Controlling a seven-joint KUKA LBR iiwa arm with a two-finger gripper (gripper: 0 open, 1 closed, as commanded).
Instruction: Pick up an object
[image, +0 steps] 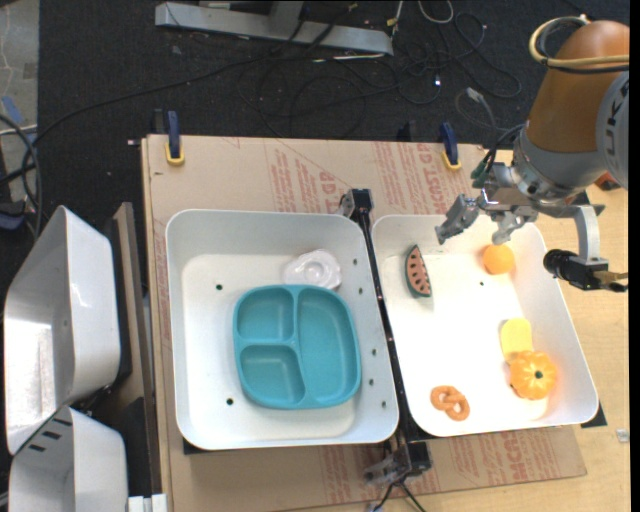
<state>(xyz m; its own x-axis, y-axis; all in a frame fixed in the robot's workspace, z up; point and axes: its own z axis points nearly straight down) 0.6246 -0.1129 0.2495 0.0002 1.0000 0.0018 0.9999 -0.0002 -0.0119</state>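
Your gripper (478, 222) hangs over the far edge of the right bin (575, 330), with its fingers (452, 222) spread apart and nothing between them. The nearest candidate is the orange ball (497, 259), lying just beside and a little nearer the camera than the fingertips, close to the bin's far wall. It looks small, round and smooth, so judge it likely to roll if one finger arrives first.

To do this step well, centre the open fingers over the ball before you descend, so that one finger passes on each side and they meet it together across its widest part. Come down straight, low enough to close below the top curve, and mind the bin wall behind it, which leaves little room on that side. Close only once the ball sits squarely in the gap.

If that approach looks cramped, you have other choices in the same bin: a watermelon slice (418, 271) near the left wall, flat and dark-rimmed; a yellow block (516, 335) touching a small orange pumpkin (533, 374) toward the near right; and a pretzel (451, 401) near the front. The yellow block and pumpkin sit so close that a clean grasp on either looks harder.

The left bin (190, 330) holds a teal divided tray (297, 346) and a clear lid (312, 268); both look awkward for two fingers.
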